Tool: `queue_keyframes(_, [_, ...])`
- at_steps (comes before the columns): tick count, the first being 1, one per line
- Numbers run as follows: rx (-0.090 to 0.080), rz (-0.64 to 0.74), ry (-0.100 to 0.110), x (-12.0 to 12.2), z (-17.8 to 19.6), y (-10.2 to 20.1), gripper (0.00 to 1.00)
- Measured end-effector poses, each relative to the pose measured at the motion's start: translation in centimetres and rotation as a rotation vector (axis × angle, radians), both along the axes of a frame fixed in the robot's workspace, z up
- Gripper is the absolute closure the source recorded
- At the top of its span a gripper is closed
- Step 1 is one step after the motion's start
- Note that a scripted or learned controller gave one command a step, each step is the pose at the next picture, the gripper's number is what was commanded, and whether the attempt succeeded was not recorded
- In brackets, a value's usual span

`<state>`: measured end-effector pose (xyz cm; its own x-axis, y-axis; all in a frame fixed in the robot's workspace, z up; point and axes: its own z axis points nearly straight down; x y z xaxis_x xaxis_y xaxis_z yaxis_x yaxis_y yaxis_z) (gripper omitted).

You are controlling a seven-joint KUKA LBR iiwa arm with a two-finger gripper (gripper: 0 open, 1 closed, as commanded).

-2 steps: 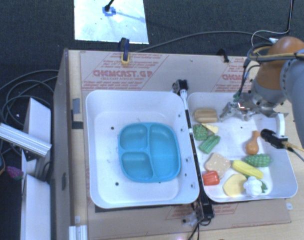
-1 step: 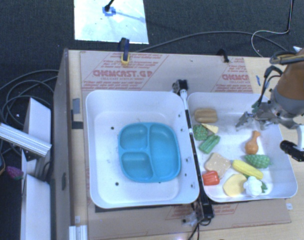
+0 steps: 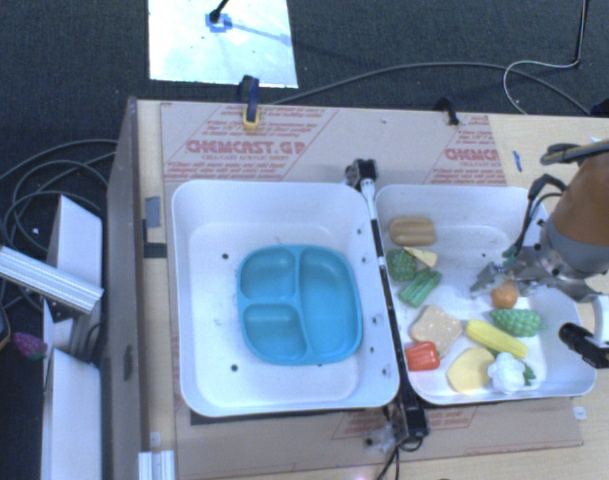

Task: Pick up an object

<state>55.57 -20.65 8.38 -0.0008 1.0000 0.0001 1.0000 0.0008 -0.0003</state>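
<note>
The arm is low over the right bin [image 3: 454, 393], so the step in hand looks like reaching down for a toy food, and nothing looks lifted yet. The claw [image 3: 506, 273] hangs just above a small orange ball [image 3: 504, 295], maybe a toy orange, and it is very near it or touching it; I cannot tell which. I also cannot tell if the claw is spread or pressed together, because it is small and blurry here. The orange ball sits in the right part of the right bin, just beside a bumpy green piece [image 3: 516, 320] and above a yellow corn cob [image 3: 495, 337]. Other toy foods lie close by: a bread roll [image 3: 412, 231], a slice of toast [image 3: 436, 327], a red pepper [image 3: 422, 355], a green cucumber [image 3: 419, 288] and a white piece [image 3: 505, 371]. The left bin [image 3: 199, 298] holds a blue tray [image 3: 299, 303] with sections. Next, I think the claw needs to sit right around the orange ball, squeeze it, and go straight up. The ball is round, so it may roll away or slip out.
</note>
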Motion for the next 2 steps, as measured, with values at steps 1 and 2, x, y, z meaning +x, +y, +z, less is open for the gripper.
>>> queue_keyframes(1, [-0.001,0.002,-0.004,0.1,1.1,0.0,1.0])
queue_keyframes(2, [0.0,0.004,-0.006,4.9,15.0,9.1,1.0])
